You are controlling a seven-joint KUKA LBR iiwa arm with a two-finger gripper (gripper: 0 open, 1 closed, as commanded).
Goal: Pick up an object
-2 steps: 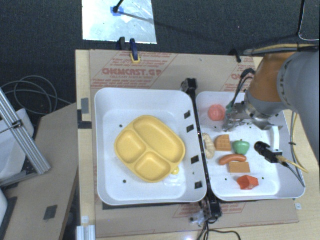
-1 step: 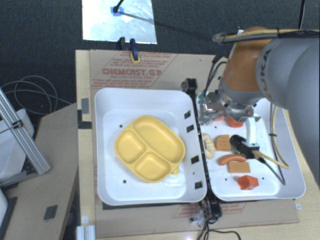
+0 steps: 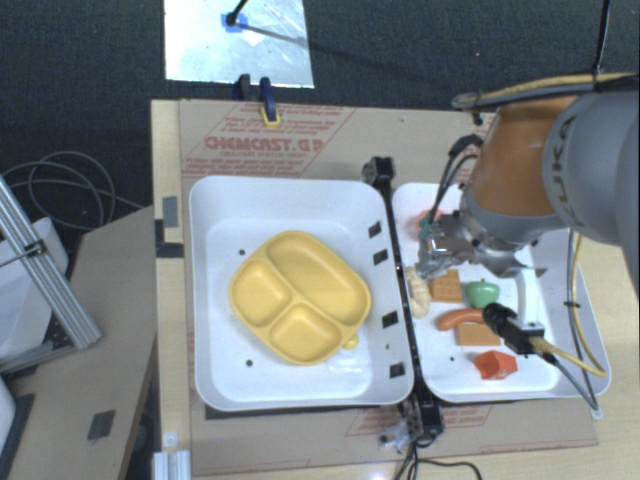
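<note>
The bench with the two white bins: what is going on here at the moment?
A grey KUKA arm reaches from the right over the right bin, its gripper low near the bin's left wall. Small toy foods lie there: a green piece, a sausage, orange blocks and a red piece. The left bin holds a yellow divided plate.

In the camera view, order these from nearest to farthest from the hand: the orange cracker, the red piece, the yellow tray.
From the hand:
1. Orange cracker, just below it, right bin.
2. Red piece, right bin's lower part.
3. Yellow tray, left bin.
</note>
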